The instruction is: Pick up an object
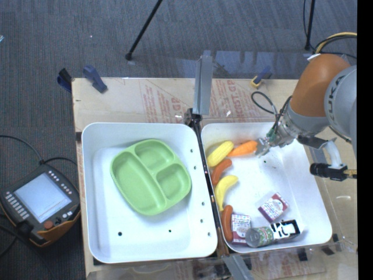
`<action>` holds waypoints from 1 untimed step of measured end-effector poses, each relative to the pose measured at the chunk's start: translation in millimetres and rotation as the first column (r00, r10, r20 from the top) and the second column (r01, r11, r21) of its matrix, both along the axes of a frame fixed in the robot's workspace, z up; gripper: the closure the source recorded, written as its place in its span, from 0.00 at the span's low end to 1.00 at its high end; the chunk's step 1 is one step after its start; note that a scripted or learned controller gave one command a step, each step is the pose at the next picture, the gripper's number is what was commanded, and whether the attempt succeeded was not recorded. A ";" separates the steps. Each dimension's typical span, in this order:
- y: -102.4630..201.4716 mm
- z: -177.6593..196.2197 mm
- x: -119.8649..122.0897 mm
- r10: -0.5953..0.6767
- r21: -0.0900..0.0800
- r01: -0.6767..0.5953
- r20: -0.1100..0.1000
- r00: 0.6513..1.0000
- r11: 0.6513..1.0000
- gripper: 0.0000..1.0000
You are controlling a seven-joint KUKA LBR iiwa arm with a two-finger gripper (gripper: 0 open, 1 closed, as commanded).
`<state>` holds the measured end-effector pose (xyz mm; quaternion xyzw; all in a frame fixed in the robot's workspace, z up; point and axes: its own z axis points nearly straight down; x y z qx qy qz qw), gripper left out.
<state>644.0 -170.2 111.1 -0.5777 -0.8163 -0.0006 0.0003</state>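
The gripper (263, 147) is placed against the carrot (243, 149) (at two o'clock in the right bin (309, 179)); jaw state cannot be told, nothing is lifted yet.

The grey arm's two-finger gripper (263, 146) hung low over the right white bin (306, 182), its tip just beside an orange plastic carrot (242, 149). A yellow corn cob (220, 153) lay touching the carrot. A green sectioned plastic tray (151, 176) sat tilted in the left white bin (96, 214).
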 end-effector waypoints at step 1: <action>0.0 -0.2 -0.1 0.000 0.000 0.000 0.000 1.000 1.000 0.00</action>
